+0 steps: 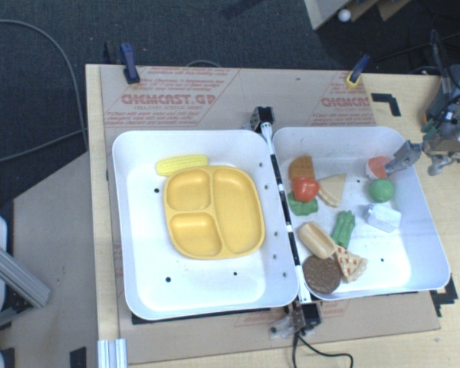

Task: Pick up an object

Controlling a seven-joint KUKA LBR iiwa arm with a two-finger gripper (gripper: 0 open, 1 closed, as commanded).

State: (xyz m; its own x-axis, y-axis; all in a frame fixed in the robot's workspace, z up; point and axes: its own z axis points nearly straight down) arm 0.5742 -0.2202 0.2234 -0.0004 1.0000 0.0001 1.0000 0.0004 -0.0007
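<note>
My gripper (420,161) hangs over the right rim of the right bin (414,274), open, with nothing between its fingers. One grey finger (405,157) points down-left at a small red piece (377,166). Just below that lies a green ball (381,190), then a white block (383,218). Further left in this bin are a brown loaf (301,165), a red tomato (306,188), a cheese wedge (332,188), a green vegetable (343,228), a bun (317,239), a brown patty (322,274) and a pizza slice (351,264).
The left bin (138,267) holds a yellow divided plate (213,210) and a corn cob (182,163) behind it. A black divider bar (280,198) runs between the bins. Blue clamps (128,61) (357,70) grip the bench's far edge.
</note>
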